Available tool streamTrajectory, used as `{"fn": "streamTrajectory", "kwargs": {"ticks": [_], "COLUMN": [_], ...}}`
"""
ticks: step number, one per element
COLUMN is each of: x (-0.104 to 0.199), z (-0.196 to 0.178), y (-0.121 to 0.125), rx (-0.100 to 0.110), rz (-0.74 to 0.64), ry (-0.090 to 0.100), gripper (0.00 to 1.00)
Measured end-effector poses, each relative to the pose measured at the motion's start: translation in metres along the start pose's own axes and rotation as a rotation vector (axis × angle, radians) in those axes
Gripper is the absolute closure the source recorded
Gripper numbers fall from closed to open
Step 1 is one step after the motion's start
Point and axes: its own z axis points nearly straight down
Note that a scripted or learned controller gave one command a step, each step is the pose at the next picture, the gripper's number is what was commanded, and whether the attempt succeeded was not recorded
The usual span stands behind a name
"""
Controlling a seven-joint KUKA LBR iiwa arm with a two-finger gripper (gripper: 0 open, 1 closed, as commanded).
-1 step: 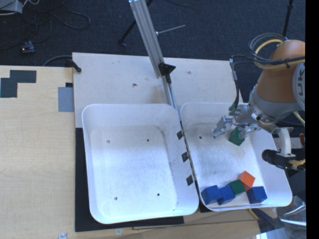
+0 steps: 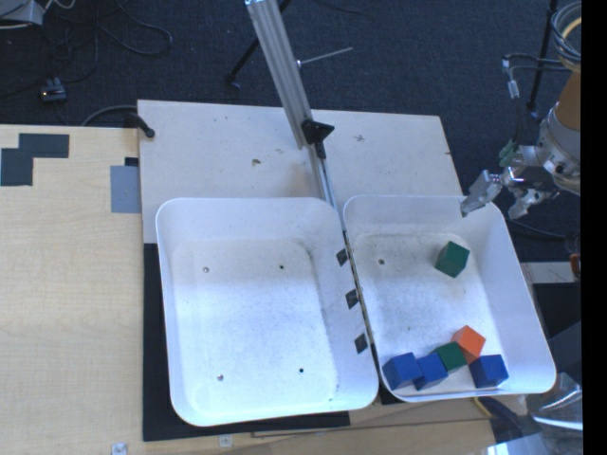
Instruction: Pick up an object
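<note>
The right bin (image 2: 517, 282) holds a dark green cube (image 2: 452, 258) lying alone near its upper right part. Along its front edge sits a cluster: an orange cube (image 2: 469, 340), a smaller green cube (image 2: 450, 355), and three blue cubes (image 2: 403, 369), (image 2: 432, 368), (image 2: 487, 371). My gripper (image 2: 499, 193) hangs over the bin's far right corner, above and to the right of the lone green cube. Its fingers are spread apart with nothing between them.
The left bin (image 2: 180, 254) stands beside the right one, with small black clips (image 2: 352, 298) along the shared edge. A slanted aluminium post (image 2: 287, 79) rises behind the bins. A wooden benchtop (image 2: 66, 292) lies to the left.
</note>
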Motion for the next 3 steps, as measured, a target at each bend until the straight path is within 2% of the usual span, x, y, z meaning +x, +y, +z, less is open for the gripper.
{"fn": "streamTrajectory", "kwargs": {"ticks": [1, 2, 3], "x": [-0.004, 0.01, 0.017], "z": [0.142, 0.159, 0.165], "y": [0.013, 0.003, 0.002], "rx": [0.017, -0.014, -0.016], "rz": [-0.004, -0.005, -0.004], "ry": [0.008, -0.004, -0.007], "gripper": [0.0, 0.0, 0.0]}}
